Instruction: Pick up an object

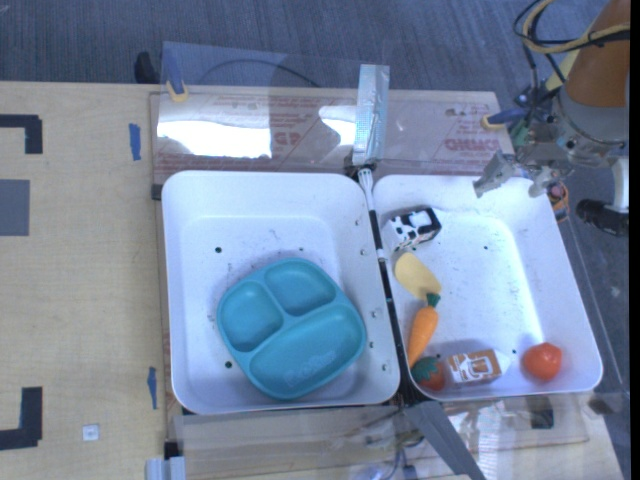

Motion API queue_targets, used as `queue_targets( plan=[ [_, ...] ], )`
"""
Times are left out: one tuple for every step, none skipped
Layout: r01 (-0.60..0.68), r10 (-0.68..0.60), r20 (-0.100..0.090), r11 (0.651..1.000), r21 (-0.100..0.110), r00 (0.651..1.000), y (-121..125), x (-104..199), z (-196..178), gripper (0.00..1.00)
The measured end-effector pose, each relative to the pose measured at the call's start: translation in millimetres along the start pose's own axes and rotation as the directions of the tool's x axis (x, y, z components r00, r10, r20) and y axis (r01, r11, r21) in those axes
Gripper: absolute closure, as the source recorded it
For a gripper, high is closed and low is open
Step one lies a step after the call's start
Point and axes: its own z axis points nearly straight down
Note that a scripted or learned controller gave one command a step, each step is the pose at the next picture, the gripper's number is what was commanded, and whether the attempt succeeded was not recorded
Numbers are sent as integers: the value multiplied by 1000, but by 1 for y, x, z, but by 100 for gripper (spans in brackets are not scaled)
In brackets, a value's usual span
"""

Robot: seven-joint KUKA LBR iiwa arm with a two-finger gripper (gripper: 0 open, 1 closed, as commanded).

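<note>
The right bin (560, 268) holds several small objects. A black-and-white toy cow (412, 226) lies near its back left. In front of the cow come a yellow banana-like piece (415, 271) and an orange carrot (423, 333). Along the front wall lie a red-and-green strawberry (430, 373), a small orange-labelled bottle (473, 366) and an orange-red tomato (542, 361). My gripper (515, 180) hangs over the bin's back right rim, well apart from all of them. Its fingers stand open with nothing between them.
The left bin (190, 218) bears a blue divided plate (290, 326) toward its front. A clear plastic sheet (260, 118) and a metal post (370, 113) stand behind the bins. Yellow and black cables (545, 18) loop above the arm's orange band (605, 63).
</note>
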Motion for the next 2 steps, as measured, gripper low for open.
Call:
queue_targets(
  plan=[
    [61,-61,4,998,-4,998,8,-47,8,0],
    [65,-65,8,998,-11,998,10,-45,-6,100]
  ],
)
